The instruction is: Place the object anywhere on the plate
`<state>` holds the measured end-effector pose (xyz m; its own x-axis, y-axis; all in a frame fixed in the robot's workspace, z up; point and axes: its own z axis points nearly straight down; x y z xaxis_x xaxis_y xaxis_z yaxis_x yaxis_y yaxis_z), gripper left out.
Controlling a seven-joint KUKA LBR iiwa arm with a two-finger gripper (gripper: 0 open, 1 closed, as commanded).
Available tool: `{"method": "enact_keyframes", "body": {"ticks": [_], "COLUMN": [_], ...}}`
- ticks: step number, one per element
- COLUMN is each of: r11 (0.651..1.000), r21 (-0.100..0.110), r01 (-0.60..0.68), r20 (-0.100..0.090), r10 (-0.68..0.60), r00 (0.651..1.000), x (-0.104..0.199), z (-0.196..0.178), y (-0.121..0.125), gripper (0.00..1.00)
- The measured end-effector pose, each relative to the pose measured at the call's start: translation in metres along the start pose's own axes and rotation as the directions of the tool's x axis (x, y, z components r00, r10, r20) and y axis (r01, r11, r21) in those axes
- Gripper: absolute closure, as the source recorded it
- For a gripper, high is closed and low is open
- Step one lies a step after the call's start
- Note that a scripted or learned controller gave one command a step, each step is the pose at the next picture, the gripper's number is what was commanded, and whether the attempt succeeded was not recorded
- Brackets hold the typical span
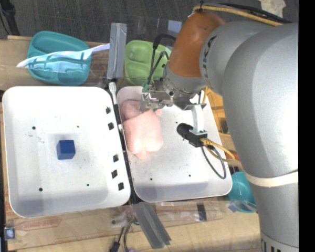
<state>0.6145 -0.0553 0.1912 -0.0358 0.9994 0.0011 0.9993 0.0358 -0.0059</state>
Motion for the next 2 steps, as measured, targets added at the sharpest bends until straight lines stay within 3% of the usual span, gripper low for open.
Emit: {"method": "enact_keyframes", "body": {"ticks": [1, 2], "r11": [0.998, 0.985], "r21": [-0.003, 0.0], "r01": [-0.056, -0.173], "r20": [0.001, 0.001], "r10": [0.056, 0.173], "r00": [0.998, 0.985], "x": [0.071, 0.153], "z": [-0.026, 0.001], "y": [-0.001, -0.011], "gripper": [1.0, 1.0]}}
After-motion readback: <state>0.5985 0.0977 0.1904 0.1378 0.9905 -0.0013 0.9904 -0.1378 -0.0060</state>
